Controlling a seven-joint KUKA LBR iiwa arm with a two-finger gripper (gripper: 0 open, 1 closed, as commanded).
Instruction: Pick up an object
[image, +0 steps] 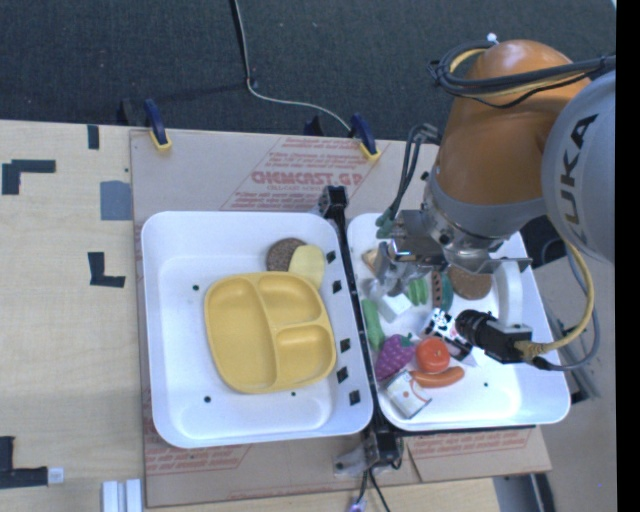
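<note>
Yellow divided plate (270, 331) is seen in the left bin (165, 330). Gripper (405, 262) is hung over toy food in the right bin (510, 400).

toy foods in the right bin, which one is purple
The grape bunch, lying by the divider at the right bin's left side. The tomato beside it is red, the sausage orange-red.

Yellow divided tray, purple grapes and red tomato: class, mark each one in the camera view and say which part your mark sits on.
yellow divided tray (268, 332), camera view, on its large left compartment.
purple grapes (393, 355), camera view, on the middle of the bunch.
red tomato (433, 355), camera view, on its rounded top.
</note>
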